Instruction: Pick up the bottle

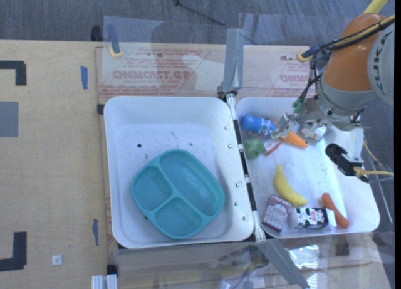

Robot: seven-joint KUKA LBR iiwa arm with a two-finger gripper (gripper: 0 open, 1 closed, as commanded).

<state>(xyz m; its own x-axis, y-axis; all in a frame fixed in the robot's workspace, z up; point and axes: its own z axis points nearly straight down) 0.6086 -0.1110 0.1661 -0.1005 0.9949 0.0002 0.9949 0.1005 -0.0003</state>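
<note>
Blue bottle (257,123), perhaps plastic, rounded, lying beside jaws (293,123), curved banana (287,187)

Two bins (119,175), one tray (177,192), one banana (287,187)

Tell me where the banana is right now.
The banana lies in the right bin, near its middle, just above the small pink packet and the milk carton.
</note>
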